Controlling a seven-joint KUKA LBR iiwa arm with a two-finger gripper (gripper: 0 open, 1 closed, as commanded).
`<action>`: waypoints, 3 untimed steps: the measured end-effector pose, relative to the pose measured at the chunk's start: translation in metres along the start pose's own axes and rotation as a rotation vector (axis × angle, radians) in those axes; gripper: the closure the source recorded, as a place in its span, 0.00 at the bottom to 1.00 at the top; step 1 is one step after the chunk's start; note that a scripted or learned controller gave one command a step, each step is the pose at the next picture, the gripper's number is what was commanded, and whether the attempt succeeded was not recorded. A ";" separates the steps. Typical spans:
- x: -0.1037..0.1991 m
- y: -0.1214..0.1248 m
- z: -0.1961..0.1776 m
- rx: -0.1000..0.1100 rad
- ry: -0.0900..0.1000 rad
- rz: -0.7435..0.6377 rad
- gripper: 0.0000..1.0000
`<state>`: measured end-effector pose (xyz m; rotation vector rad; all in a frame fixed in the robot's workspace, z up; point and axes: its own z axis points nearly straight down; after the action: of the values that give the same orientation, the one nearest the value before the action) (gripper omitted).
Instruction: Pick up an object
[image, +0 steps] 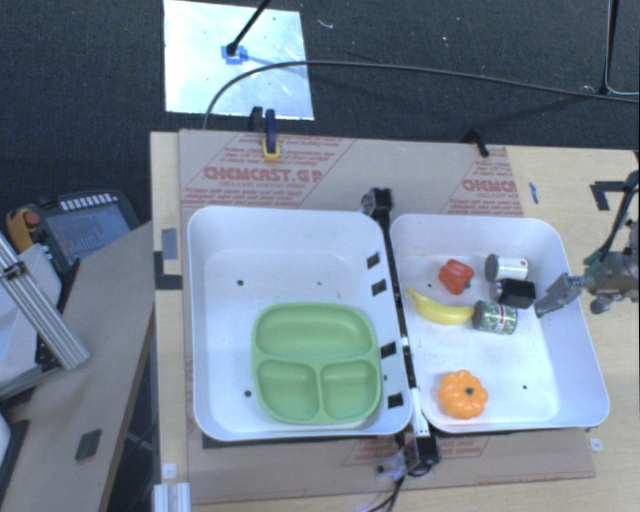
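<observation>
The gripper (556, 294) hangs over the right bin's (575, 395) right side, just beside a black block (517, 293); whether it is open cannot be told. Banana (439, 309), green can (495, 318), red pepper (456, 276) and orange pumpkin (462, 394) lie in that bin.

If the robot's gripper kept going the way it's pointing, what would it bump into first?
Probably the black block, just ahead of the gripper as it points left into the right bin. The green can lies close below that line. Height is hard to judge, so it might pass over.
</observation>
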<state>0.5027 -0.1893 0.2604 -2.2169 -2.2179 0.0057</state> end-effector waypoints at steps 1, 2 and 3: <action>0.000 0.002 -0.004 -0.008 -0.002 -0.003 0.00; 0.002 0.009 0.040 -0.005 -0.001 -0.001 0.00; 0.001 0.012 0.082 -0.005 -0.001 -0.001 0.00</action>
<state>0.5144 -0.1882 0.1783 -2.2189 -2.2212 0.0011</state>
